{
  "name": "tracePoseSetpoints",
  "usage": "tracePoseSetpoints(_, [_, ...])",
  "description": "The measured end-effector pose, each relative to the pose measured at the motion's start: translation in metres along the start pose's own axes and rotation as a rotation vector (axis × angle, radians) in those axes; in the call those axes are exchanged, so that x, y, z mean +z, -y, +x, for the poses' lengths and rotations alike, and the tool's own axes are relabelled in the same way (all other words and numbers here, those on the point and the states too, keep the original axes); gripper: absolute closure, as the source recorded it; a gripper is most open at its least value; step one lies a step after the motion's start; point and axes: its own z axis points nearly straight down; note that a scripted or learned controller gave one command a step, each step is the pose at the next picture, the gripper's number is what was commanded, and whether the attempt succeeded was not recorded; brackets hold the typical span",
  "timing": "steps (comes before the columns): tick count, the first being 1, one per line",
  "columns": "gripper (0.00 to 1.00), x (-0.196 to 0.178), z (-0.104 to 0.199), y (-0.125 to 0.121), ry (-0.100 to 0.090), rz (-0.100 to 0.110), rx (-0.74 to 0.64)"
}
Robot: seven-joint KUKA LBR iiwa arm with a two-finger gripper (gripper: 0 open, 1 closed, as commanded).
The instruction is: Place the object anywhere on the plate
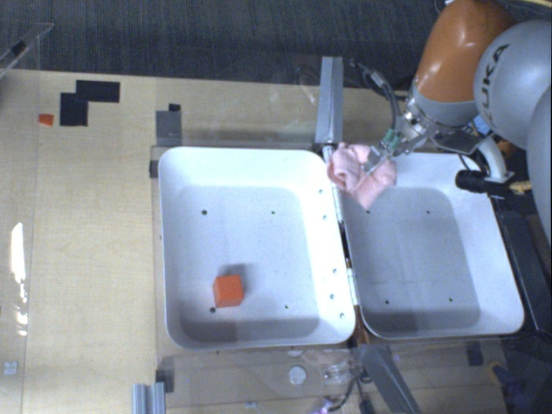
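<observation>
The pincer (382, 155) grips a crumpled pink cloth (360, 174) between its fingers, the cloth hanging toward seven o'clock from the tips, over the right bin's (440, 317) eleven o'clock corner. An orange block (228, 291) lies at seven o'clock in the left bin (250, 179).

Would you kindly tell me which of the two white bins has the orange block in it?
The left bin; the orange block sits near its front.

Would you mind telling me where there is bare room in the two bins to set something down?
Left bin: bare floor all around the orange block near its front. Right bin: centre and front bare. Crowded at its back-left corner, where the pink cloth hangs at the tool.
</observation>
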Motion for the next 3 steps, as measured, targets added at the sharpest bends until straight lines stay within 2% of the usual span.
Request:
tracePoseSetpoints(1, [1.00, -0.040, -0.001, -0.003, 0.000, -0.003, -0.004])
tracePoseSetpoints(2, [1.00, -0.038, 0.039, -0.018, -0.001, -0.003, -0.408])
tracePoseSetpoints(3, [1.00, -0.049, 0.093, -0.028, -0.001, -0.005, -0.807])
